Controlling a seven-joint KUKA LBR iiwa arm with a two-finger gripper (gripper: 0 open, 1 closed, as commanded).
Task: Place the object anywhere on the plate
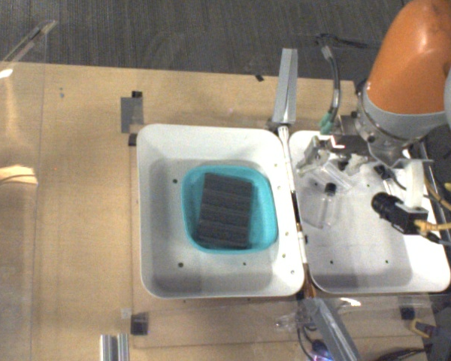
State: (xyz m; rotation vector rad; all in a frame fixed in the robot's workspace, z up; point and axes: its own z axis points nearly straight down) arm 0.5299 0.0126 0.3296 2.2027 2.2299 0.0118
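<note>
Landmark: the teal plate (229,209), a rounded-square dish lying in the middle of the left white bin (158,269).

Object: a dark grey ribbed block (225,210) lies flat on the teal plate, inside its raised rim. Its ridges run across it, and it sits slightly askew to the plate's edges. Nothing touches it from above.

Left bin: it surrounds the plate on all sides, with bare white floor showing between the plate's rim and the bin walls.

Right bin (376,265): it stands just right of the plate's bin, the two rims meeting along a narrow seam.

Arm (417,59): grey with a large orange section, it hangs over the upper part of the right bin, well to the right of the plate and above its level in the view.

Gripper (329,173): its pale, partly see-through parts hang low over the right bin's upper-left area, right of the plate and apart from the block. Whether it is released or clenched cannot be told; nothing shows in its grasp.

Bench (68,232): light wooden surface extends left of the plate's bin.
</note>
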